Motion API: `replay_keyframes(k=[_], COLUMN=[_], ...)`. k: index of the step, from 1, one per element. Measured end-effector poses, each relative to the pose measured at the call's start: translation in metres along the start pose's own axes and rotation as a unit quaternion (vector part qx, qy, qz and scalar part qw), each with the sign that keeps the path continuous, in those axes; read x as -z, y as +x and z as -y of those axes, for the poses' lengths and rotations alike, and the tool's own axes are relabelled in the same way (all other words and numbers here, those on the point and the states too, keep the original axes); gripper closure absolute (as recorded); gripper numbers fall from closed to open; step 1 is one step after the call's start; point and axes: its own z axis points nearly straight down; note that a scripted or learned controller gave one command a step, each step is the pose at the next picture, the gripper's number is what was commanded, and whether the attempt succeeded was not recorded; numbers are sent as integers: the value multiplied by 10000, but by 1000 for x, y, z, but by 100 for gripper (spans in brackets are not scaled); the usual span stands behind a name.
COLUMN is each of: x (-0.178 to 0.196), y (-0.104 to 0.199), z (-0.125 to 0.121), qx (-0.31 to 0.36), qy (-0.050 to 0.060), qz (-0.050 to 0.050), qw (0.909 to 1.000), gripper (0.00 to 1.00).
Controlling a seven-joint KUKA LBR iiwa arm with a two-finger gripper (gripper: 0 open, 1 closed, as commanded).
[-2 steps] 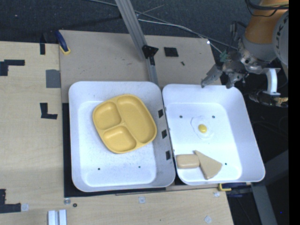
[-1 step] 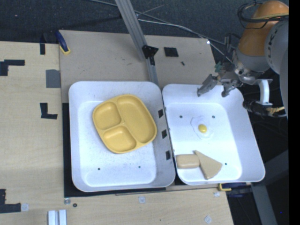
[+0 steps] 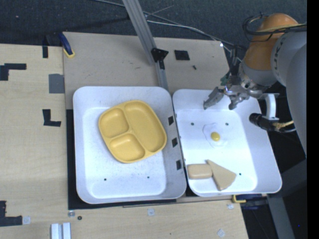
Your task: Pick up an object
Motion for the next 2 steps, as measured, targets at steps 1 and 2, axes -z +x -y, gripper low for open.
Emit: replay_keyframes(k=[1,2], x=[-63,-50], y=[-4,-3], z=[-2,-3], qx=[-2,3], qy=[-3,-17], qz=[2,4], qw=[10000,10000], gripper=[0,100])
